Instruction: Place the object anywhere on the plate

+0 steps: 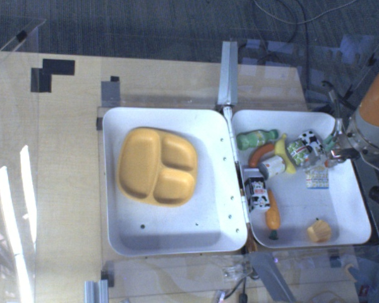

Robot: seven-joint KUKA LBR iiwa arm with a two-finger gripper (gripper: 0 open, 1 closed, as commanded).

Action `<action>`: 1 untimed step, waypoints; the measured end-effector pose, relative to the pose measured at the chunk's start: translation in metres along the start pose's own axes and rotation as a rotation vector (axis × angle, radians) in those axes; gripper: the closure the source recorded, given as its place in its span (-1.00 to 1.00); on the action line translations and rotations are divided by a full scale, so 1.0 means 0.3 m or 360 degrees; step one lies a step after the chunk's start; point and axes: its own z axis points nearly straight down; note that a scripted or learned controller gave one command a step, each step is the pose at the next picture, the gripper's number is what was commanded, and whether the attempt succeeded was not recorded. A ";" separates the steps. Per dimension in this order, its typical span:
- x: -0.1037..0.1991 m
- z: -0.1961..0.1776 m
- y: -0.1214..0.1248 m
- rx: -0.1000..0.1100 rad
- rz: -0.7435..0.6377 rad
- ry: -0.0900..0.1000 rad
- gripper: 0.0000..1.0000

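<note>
Two shallow white bins seen side by side on pale wood bench (pixel 50 188). Left bin (pixel 177 232): one yellow plate (pixel 156 166), smooth moulded plastic, rounded square, three compartments. Right bin (pixel 347 213): jumble of small objects — green bottle (pixel 257 137), yellow banana (pixel 283 154), orange carrot (pixel 272 214), tan chunk (pixel 319 230), two black-and-white patterned items (pixel 258 193), flat printed packet (pixel 316 179). Gripper (pixel 336 149) positioned at right bin's right edge beside cluster; jaw state cannot be told. Nothing seen held.
</note>
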 end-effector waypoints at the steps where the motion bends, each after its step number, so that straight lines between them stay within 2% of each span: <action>1: 0.253 0.081 0.022 0.0005 -0.0065 0.0006 1.00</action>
